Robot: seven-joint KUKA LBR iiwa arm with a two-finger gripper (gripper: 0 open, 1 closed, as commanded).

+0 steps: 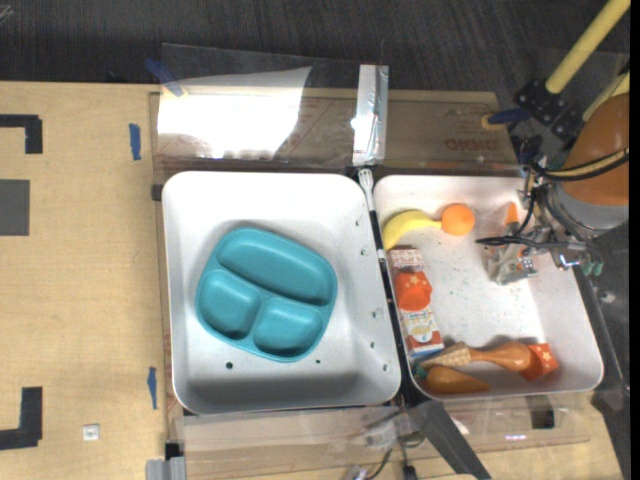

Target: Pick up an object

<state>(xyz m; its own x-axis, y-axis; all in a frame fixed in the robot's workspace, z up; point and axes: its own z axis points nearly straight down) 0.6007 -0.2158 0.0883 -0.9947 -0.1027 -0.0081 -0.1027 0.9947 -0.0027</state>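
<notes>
Orange ball (458, 219) just left of jaws (510, 261).

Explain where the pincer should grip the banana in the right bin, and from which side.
Grip the banana across its curved middle, coming straight down from above. It lies flat near the bin's far left corner, orange ball touching its right end, so probably avoid that end.

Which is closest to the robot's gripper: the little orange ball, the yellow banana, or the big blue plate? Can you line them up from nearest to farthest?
Measured from the gripper in the right bin:
1. Orange ball, up and left of the gripper, same bin.
2. Banana, just past the ball, by the bin's left wall.
3. Blue plate, far off in the left bin.
</notes>
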